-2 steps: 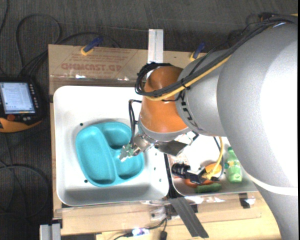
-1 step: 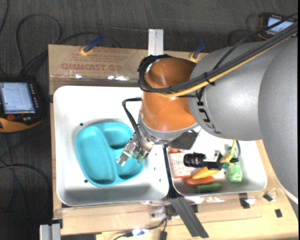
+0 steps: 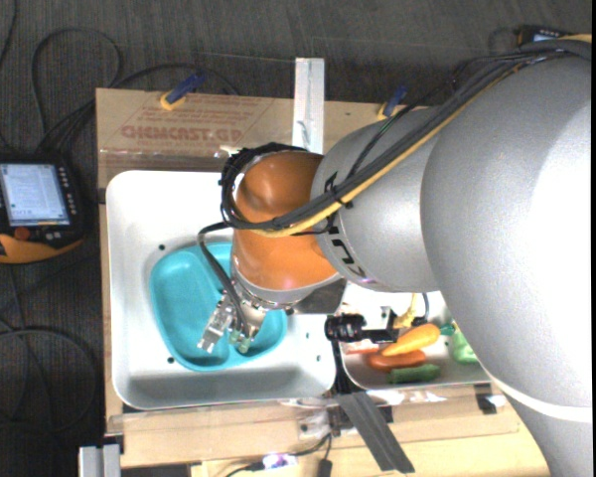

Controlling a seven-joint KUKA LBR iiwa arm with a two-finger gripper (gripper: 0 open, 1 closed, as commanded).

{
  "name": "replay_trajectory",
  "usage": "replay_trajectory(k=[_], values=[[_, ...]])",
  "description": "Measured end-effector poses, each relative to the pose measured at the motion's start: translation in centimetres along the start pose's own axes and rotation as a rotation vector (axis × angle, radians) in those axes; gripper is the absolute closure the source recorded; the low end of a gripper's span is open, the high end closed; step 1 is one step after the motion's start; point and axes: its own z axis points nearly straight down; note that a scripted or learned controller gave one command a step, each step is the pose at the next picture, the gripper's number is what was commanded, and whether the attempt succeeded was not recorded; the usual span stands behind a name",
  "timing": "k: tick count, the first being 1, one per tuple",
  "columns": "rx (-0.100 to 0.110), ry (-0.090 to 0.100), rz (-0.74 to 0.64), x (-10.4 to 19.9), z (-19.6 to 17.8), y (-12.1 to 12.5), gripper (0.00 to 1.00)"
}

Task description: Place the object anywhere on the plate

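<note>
Plate [image 3: 179, 301], a turquoise dish, lies in the left white bin [image 3: 129, 266], toward its front. Above the plate's right part hangs the gripper [image 3: 228, 331], pointing down; whether anything sits between its fingers cannot be told, nor how far apart they stand. The grey arm [image 3: 477, 207] with its orange band [image 3: 278, 227] covers the plate's right rim and much of the bins' middle. In the right bin [image 3: 350, 374], partly hidden by the arm, lie an orange carrot-like piece [image 3: 412, 341], a red piece [image 3: 382, 360] and green pieces [image 3: 412, 373]. A teach pendant [image 3: 28, 202] rests on the floor left of the surface.
</note>
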Motion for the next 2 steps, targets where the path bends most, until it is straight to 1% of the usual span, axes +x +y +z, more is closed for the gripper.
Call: replay_trajectory(k=[1, 2], values=[[-0.001, 0.001, 0.0, 0.0, 0.0, 0.0, 0.0], [-0.001, -0.003, -0.082, -5.0, -9.3, -8.8, 0.0]])
